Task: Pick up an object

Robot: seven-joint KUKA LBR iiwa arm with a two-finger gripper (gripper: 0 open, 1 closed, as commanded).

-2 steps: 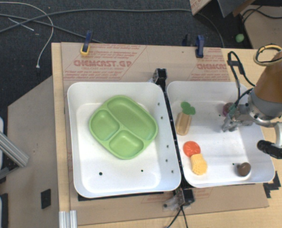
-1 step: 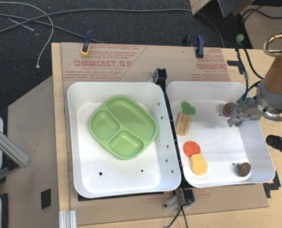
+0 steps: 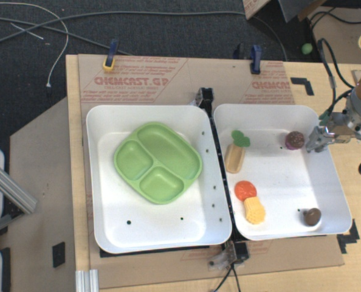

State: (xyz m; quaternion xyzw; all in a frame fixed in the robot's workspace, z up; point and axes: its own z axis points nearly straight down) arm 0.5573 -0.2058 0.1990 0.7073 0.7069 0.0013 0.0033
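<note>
In the right bin (image 3: 326, 190), a tan block (image 3: 234, 157) lies near the left wall, its long axis running near to far with a slight tilt, a green piece (image 3: 240, 140) touching its far end; the gripper (image 3: 322, 135) hangs over the bin's far right edge, well right of the block, whether apart or together I cannot tell; a purple ball (image 3: 295, 140) sits just left of it; a green divided plate (image 3: 158, 162) fills the left bin (image 3: 101, 181).
</note>
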